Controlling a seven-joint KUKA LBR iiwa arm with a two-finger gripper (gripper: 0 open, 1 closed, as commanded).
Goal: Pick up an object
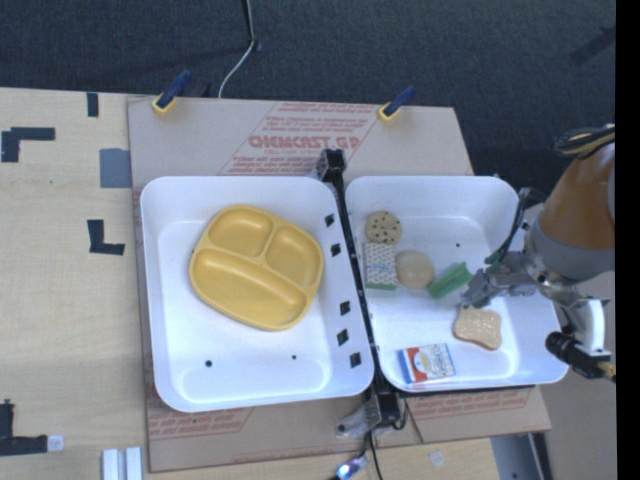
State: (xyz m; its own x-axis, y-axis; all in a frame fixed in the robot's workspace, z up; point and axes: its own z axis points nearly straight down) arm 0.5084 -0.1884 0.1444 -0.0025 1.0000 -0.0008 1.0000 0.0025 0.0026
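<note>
1. The arm [580, 218] comes in from the right and is cut off by the frame edge; its orange band and grey wrist cover the right rim of the right bin [430, 190].
2. The gripper [480, 290] sits low over the right bin, small and dark against the white floor. Its fingers blur into one dark shape, so I cannot tell how far apart they are, nor whether anything sits between them.
3. The gripper tip lies just beside the right end of a green block [449, 279] and just above a tan, toast-like piece [477, 327]; whether it touches either is unclear.
4. Other things in the right bin: a round speckled cookie [381, 228] near the divider, a pale green patterned packet [379, 265] below it, a beige rounded lump [413, 269] between the packet and the green block, and a small white carton with red and blue print [428, 362] near the front wall. The print is too small to read.
5. The left bin [160, 268] holds a yellow sectioned plate [257, 266], lying tilted across its middle.
6. Both bins rest on a brown cardboard sheet [290, 138] on the desk [60, 298], with two yellow and blue clamps at its far edge.
</note>
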